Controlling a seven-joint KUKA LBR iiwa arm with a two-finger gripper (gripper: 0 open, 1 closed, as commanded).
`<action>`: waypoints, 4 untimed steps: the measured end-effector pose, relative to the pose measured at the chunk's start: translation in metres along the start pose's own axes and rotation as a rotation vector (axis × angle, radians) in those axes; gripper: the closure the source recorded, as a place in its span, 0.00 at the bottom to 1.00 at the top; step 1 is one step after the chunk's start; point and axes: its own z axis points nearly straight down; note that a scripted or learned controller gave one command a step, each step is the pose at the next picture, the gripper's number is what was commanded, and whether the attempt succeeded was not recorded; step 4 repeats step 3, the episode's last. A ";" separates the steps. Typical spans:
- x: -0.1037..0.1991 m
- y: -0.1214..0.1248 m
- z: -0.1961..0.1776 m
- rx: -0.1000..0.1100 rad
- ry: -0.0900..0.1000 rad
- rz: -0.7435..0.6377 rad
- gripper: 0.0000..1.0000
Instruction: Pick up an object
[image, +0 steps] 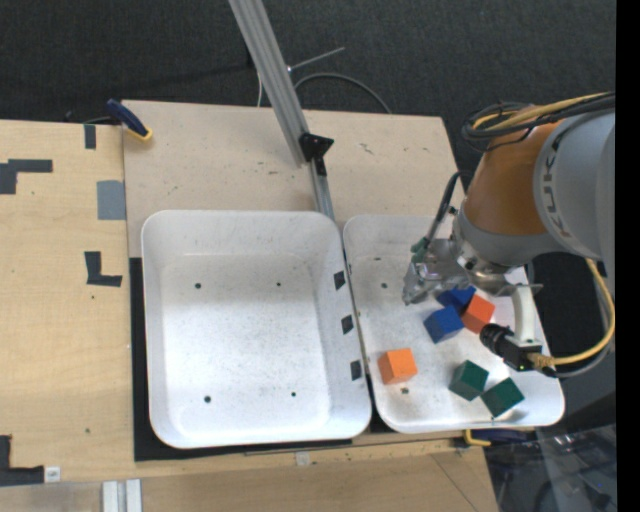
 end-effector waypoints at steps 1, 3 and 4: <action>0.046 0.008 -0.011 -0.001 0.000 0.000 1.00; 0.158 0.041 -0.019 -0.002 0.001 -0.002 1.00; 0.158 0.041 -0.019 -0.002 0.001 -0.002 1.00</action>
